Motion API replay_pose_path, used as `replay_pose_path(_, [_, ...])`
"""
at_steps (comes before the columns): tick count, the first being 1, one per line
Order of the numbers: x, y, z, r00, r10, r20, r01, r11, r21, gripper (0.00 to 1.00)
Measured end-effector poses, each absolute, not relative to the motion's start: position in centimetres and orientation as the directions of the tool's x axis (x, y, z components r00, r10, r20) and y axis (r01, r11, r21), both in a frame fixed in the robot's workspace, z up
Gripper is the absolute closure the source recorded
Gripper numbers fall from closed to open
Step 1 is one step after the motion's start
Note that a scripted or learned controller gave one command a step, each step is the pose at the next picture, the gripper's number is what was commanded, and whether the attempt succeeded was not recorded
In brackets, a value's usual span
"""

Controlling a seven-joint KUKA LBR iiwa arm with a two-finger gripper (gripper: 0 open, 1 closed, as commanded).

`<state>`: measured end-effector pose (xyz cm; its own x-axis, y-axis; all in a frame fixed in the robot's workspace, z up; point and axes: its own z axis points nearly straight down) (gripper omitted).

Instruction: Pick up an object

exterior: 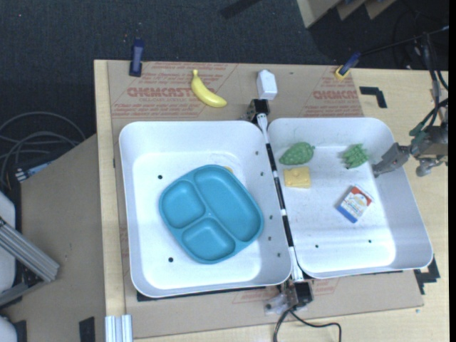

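Just left of gripper [390,160], green toy [354,154], apart

The arm [436,148] is cut off by the right picture edge, and its gripper [388,161], over the right bin's [399,251] right rim, is too small and dark to read. The blue tray [208,212] hides most of a yellowish thing [228,168] at its far edge.

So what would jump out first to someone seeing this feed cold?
The big blue divided tray lying in the left bin. Next, the small items in the right bin: two green pieces, a yellow block and a small packet. A banana lies on the bench behind the bins, and the gripper sits at the right bin's right edge.
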<state>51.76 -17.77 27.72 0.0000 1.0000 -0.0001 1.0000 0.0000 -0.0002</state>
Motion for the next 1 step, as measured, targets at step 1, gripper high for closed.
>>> replay_pose_path(1, [58.54,-20.34,8.46,0.0,1.0,0.0,1.0,0.0,0.001,0.0])
